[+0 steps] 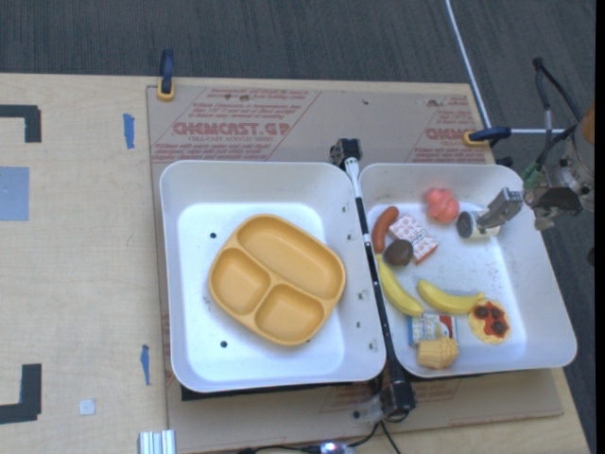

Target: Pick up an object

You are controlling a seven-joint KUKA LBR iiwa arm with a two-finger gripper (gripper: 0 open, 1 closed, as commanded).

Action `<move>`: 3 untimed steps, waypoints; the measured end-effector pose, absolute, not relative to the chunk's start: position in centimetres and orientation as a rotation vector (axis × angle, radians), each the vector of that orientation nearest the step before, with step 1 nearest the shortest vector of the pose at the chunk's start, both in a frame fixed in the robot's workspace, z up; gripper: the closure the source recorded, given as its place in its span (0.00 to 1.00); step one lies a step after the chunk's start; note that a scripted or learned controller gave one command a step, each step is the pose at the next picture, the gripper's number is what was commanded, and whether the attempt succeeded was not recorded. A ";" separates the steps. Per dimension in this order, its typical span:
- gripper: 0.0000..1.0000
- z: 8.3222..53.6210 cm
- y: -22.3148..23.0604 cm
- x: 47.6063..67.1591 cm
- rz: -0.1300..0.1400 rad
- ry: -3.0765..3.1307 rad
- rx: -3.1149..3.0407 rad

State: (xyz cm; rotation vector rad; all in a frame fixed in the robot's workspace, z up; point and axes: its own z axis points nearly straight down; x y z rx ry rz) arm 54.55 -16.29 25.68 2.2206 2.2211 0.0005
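Camera view looks down on two white bins side by side: the left bin (pixel 180 253) carries a yellow divided plate (pixel 276 279), most likely a place to set things down, while the right bin (pixel 558 334) holds the loose food toys, spread thinly enough that each can be reached on its own. In that bin lie a pink round toy (pixel 440 203) at the far side, a red sausage (pixel 383 228) beside the divider, a small patterned packet (pixel 413 235) with a dark brown ball (pixel 398 253) touching it, two bananas (pixel 422 296) across the middle, and a corn cob (pixel 437 353) and a little pizza piece (pixel 491 320) at the near side. The gripper (pixel 482 220) reaches in from the right over the far right part of this bin, just right of the pink toy. Nothing is seen between its tips, so it seems to carry nothing; whether its opening is wide or narrow I cannot tell at this angle. The pink toy looks like the nearest candidate to pick.
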 end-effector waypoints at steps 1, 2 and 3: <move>0.00 9.6 -21.1 54.9 0.008 2.226 2.218; 0.00 8.6 -13.7 52.6 0.004 2.223 2.219; 0.00 8.6 -10.0 50.7 0.004 2.217 2.218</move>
